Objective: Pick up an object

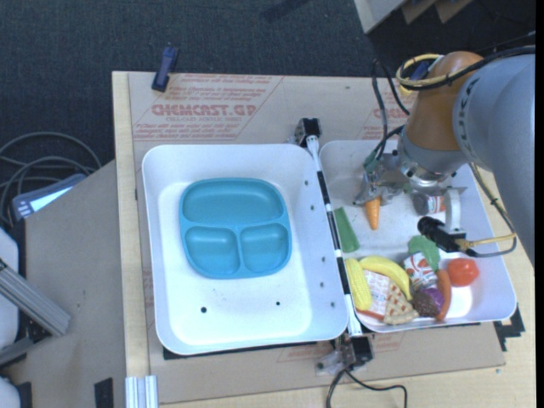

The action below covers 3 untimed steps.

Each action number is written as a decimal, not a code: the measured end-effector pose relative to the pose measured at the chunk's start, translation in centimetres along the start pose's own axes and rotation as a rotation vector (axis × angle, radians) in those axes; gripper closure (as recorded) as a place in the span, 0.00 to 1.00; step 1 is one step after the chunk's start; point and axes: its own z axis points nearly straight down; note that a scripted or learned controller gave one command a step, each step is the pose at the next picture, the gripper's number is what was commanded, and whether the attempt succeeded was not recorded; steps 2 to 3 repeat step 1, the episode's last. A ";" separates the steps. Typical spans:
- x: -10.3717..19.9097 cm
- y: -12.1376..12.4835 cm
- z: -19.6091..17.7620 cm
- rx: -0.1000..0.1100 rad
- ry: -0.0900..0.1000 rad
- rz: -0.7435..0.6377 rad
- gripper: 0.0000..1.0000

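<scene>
Gripper [380,187]: hanging low in the right bin [489,219], reaching for the carrot [373,212].
Fingers: possibly touching it; spread, I cannot tell.

The counter [212,109] bears red print on its brown top, above the left bin [161,253]; the large line reads roughly "CHEMCAST GP", its last letters uncertain; smaller red lines above and below it are too fine to read; more red print shows at the counter's right, partly hidden by the arm [476,100], unreadable.
</scene>
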 end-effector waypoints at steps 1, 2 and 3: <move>5.4 -2.1 -10.1 -0.011 -0.002 -0.001 1.00; 5.4 -2.1 -10.1 -0.011 -0.002 -0.001 1.00; 5.4 -2.1 -10.1 -0.011 -0.002 -0.001 1.00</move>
